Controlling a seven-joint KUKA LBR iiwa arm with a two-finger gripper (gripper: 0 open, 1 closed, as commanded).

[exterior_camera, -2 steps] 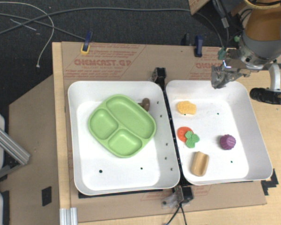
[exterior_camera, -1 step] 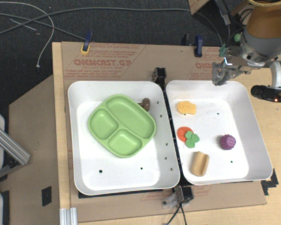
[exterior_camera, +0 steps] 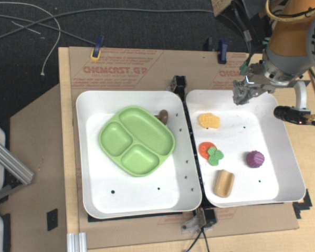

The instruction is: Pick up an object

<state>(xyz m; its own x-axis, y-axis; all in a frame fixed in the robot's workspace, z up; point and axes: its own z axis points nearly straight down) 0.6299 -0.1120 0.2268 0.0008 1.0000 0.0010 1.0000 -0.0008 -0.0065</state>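
Note:
In the right bin (exterior_camera: pixel 273 140) lie a yellow corn-like piece (exterior_camera: pixel 209 121), a red tomato with green leaves (exterior_camera: pixel 210 152), a purple round object (exterior_camera: pixel 255 159) and a tan cylinder (exterior_camera: pixel 223 183). My gripper (exterior_camera: pixel 242 95) hangs over the bin's far rim, up and to the right of the yellow piece, apart from every object. Nothing shows between its fingers.
The left bin (exterior_camera: pixel 94 182) holds a green divided plate (exterior_camera: pixel 137 140) with a small brown object (exterior_camera: pixel 163 116) at its far right edge. A black divider clamp (exterior_camera: pixel 178 83) stands between the bins. Blue clamps (exterior_camera: pixel 98 45) pin the cardboard at the back.

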